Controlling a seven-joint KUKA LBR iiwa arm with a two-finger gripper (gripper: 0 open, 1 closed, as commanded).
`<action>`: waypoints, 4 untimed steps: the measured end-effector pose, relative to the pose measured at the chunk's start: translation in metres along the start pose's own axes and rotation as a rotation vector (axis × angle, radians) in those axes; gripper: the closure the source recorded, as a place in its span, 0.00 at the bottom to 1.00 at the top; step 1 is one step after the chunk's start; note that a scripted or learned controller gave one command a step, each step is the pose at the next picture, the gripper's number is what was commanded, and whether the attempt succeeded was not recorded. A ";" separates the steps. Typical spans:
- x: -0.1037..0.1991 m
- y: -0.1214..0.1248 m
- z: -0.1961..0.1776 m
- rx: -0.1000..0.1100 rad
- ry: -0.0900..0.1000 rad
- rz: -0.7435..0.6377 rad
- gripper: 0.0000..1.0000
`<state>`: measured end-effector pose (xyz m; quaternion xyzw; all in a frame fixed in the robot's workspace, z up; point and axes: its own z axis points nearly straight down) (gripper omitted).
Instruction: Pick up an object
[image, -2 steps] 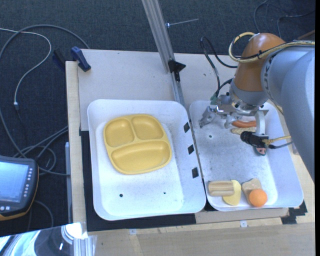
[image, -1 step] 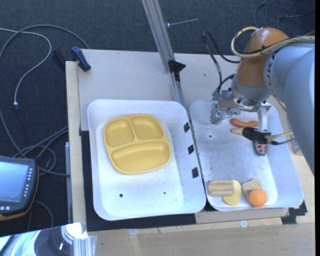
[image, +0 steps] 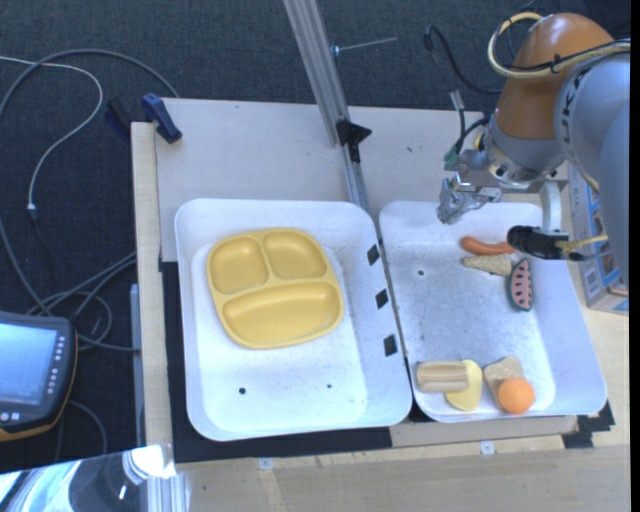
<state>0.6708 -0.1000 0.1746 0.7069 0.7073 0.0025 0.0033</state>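
Gripper (image: 455, 208) is seen at the upper right of the frame, above the right bin (image: 440, 310); nothing is seen held. Nearest is the hot dog (image: 484, 245), just right; picking remains undone.

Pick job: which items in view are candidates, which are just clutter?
Candidates, right bin: carrot, watermelon slice, orange, bread piece, cheese wedge; gripper above the bin's far end.

Clutter: yellow divided plate in left bin, blue clamp, cables.

Arm (image: 560, 90) reaching from right, tool (image: 455, 207) lowered
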 end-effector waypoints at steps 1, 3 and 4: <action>0.000 0.002 -0.046 0.001 0.000 -0.001 1.00; 0.102 -0.042 -0.054 0.011 0.005 -0.006 1.00; 0.152 -0.073 -0.048 0.013 0.004 -0.005 1.00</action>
